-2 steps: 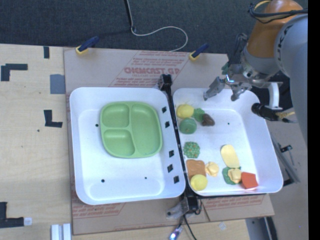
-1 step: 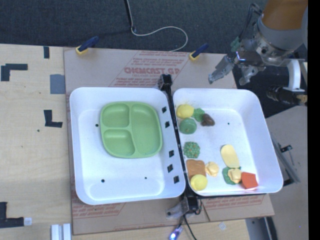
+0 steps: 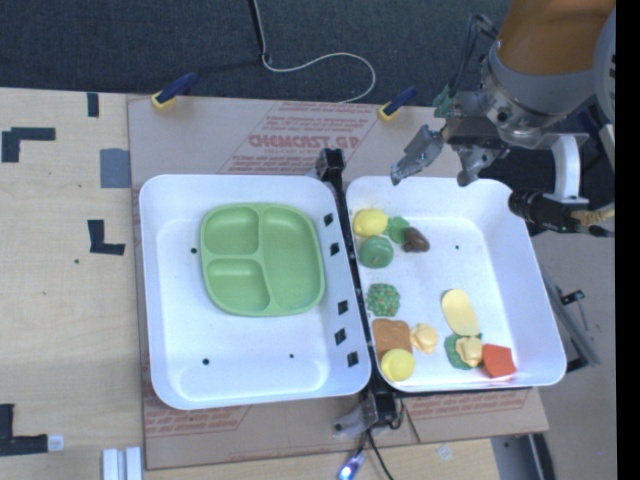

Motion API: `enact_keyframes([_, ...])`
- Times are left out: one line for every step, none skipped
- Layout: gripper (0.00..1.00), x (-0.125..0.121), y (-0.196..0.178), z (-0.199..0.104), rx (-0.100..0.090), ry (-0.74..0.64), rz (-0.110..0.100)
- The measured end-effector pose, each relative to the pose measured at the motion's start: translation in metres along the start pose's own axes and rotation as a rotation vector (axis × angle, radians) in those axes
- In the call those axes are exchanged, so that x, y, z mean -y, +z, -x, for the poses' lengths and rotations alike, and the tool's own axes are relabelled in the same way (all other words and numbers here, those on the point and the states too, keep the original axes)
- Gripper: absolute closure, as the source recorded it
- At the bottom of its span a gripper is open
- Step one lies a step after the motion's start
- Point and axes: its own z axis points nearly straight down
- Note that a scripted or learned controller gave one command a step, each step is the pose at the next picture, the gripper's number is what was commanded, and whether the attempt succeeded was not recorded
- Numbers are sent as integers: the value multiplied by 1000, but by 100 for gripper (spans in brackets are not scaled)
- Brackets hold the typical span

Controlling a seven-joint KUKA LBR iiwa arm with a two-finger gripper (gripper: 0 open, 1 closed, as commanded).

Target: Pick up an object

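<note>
The gripper (image 3: 442,164) hangs above the far rim of the right bin (image 3: 520,268), toward that bin's twelve o'clock edge. Its two fingers (image 3: 415,158) are spread wide apart, with nothing between them and nothing touching them.

The things to pick lie in the right bin, mostly along its nine o'clock side and its six o'clock end. A yellow ball (image 3: 369,222) sits near the divider, with a green round piece (image 3: 376,252) just beside it at six o'clock and a small brown lump (image 3: 414,239) at its three o'clock. Further toward six o'clock lie a green knobbly piece (image 3: 383,298), a tan slice (image 3: 391,334), a second yellow ball (image 3: 397,365), a pale yellow oval (image 3: 460,311) and an orange block (image 3: 498,360).

The left bin (image 3: 170,298) holds a green divided plate (image 3: 263,259).
</note>
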Motion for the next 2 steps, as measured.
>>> enact_keyframes([100, -1, -8, 3, 2, 4, -3])
enact_keyframes([100, 51, -29, -71, 0, -2, -2])
